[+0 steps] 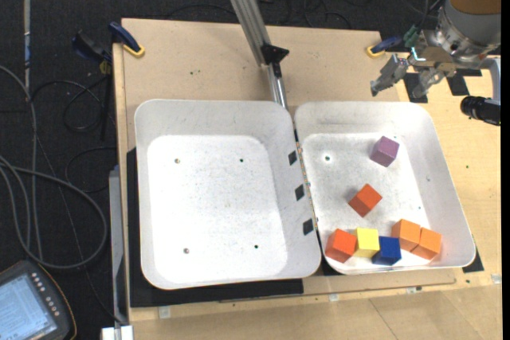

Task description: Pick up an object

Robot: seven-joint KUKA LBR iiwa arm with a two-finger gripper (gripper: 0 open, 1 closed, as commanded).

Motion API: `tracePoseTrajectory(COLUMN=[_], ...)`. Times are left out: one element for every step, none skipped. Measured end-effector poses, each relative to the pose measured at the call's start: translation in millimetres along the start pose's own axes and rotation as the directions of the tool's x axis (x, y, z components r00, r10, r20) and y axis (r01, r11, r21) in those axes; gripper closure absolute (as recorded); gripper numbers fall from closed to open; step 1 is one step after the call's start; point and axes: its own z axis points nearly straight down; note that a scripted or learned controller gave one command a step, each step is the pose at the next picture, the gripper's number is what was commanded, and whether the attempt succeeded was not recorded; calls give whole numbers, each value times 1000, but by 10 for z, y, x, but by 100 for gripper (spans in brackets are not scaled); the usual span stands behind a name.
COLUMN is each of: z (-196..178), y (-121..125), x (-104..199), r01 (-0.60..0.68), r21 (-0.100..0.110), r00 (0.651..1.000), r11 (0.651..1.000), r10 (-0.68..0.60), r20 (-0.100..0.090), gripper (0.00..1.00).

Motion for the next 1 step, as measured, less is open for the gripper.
tracePoseTrajectory(z=[-29], y=[6], x=[1], r01=[1], r21=[-4], r00=[1000], r11=[1000], r10=[-1], r20=[2], gripper=[0])
